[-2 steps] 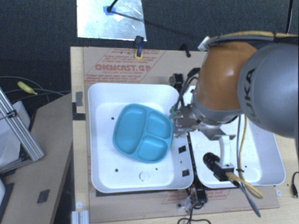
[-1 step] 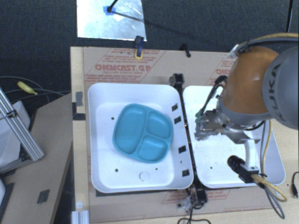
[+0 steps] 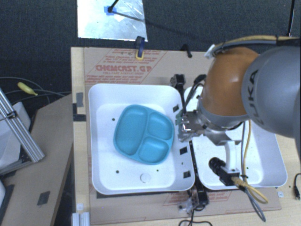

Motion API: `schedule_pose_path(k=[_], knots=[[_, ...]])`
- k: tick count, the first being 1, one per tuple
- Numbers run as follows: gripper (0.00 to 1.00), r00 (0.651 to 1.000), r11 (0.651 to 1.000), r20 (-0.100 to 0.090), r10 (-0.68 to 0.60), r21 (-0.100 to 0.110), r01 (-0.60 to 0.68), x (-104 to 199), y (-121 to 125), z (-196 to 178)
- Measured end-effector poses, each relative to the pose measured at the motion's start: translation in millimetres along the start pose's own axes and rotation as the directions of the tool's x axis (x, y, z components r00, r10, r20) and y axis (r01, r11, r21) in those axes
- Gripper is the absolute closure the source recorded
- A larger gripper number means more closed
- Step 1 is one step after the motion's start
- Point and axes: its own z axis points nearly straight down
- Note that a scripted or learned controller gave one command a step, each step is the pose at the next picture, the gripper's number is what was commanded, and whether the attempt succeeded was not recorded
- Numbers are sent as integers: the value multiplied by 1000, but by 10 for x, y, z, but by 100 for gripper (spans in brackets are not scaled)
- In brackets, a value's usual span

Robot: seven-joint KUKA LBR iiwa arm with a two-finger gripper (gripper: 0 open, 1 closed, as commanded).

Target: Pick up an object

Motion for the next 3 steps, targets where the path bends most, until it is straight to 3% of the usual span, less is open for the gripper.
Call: schedule_pose_path(k=[1,3], knots=[[100,1000,1000,2,8,-2,-8,-205,7,-149],[100,1000,1000,1,4,2,-4,174,0,-31]])
